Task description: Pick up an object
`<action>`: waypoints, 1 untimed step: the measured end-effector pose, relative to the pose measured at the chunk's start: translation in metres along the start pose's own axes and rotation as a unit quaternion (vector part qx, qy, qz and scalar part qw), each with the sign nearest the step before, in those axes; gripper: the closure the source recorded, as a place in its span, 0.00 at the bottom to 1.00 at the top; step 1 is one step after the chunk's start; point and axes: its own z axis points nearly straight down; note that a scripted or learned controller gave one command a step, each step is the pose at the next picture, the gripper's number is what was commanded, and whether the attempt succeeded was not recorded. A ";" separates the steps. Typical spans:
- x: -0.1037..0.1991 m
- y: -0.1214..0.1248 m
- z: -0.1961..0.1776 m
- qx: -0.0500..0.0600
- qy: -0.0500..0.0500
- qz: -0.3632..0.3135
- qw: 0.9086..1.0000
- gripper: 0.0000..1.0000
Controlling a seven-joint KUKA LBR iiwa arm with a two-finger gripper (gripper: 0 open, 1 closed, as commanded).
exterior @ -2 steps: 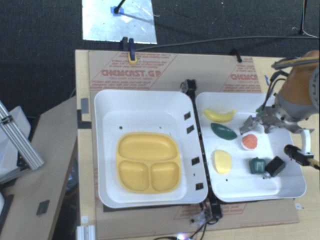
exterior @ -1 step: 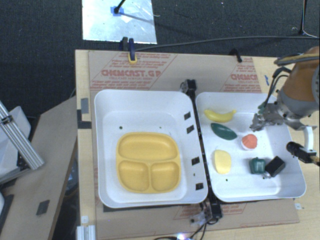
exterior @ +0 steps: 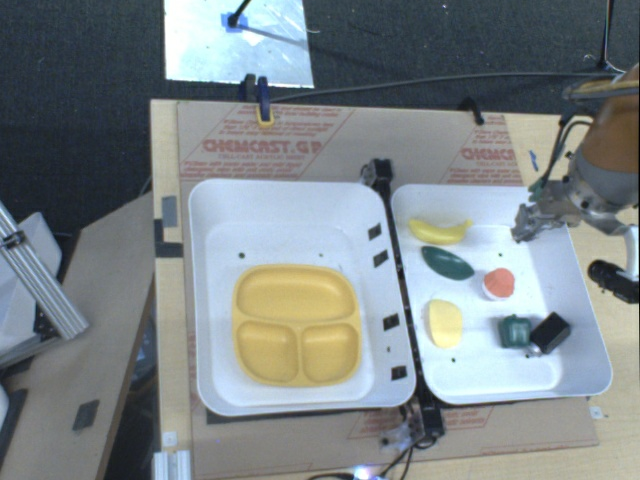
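The right bin [exterior: 585, 298] holds several small items: a yellow banana [exterior: 440, 230], a dark green oval piece [exterior: 447, 263], an orange-red round piece [exterior: 499, 284], a pale yellow lump [exterior: 445, 323] and a teal and black block [exterior: 530, 333]. My gripper [exterior: 527, 224] hangs over the bin's far right part, to the right of the banana and above the orange-red piece. Nothing shows between its tips.
The left bin [exterior: 215, 208] carries a yellow divided tray [exterior: 297, 324]. A black hinge strip [exterior: 392, 278] runs between the bins. Cardboard lies under both bins. A metal rail [exterior: 35, 278] stands at the far left, and a cable crosses the back.
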 end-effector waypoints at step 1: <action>0.001 0.000 -0.044 0.000 0.000 0.000 1.000 1.00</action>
